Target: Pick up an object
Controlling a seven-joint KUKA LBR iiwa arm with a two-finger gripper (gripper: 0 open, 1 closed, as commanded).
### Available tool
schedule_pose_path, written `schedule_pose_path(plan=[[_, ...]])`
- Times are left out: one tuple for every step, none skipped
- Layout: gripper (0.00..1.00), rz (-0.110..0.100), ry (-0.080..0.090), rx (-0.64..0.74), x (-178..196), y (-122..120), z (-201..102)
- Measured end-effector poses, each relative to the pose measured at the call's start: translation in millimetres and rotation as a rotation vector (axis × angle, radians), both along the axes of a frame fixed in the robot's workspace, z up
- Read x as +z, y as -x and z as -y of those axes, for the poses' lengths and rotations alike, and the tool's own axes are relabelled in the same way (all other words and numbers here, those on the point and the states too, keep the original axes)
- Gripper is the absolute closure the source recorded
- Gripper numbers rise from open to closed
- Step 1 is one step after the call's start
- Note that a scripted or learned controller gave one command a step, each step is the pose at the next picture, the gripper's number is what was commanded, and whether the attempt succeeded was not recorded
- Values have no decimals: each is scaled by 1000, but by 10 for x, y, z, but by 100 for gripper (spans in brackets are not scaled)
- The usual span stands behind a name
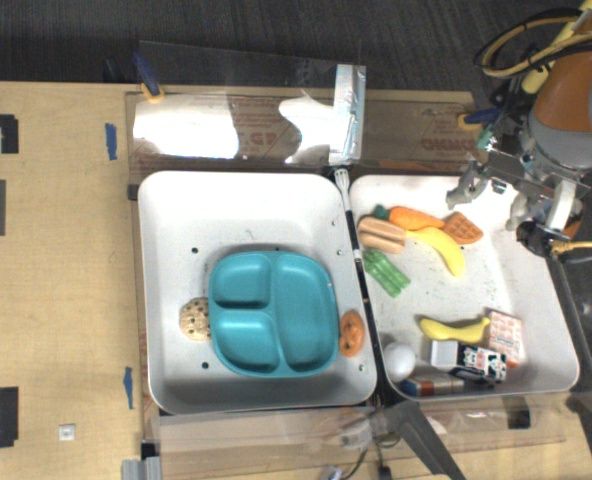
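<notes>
Two bins, and the pickable stuff sits mostly right of the teal tray: bananas, carrot. End effector hangs over that bin's far corner; can't tell its grip state, nothing visibly held.

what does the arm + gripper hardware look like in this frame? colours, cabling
The arm is grey with a rounded orange band above the wrist. Yellow and black cables loop over it at the top right, with a bit of blue among them. The gripper is a metallic grey assembly, with a black part on its right side.
</notes>
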State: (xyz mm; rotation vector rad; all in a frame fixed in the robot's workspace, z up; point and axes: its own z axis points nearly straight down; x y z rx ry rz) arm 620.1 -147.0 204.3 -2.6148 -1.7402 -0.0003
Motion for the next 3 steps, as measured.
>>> schedule_pose_path(plan=[[0, 4, 1, -62, -1172, 212, -148], [100, 5, 2, -59, -1067, 205, -155], [100, -4, -1, 24, -1160, 373, -216]])
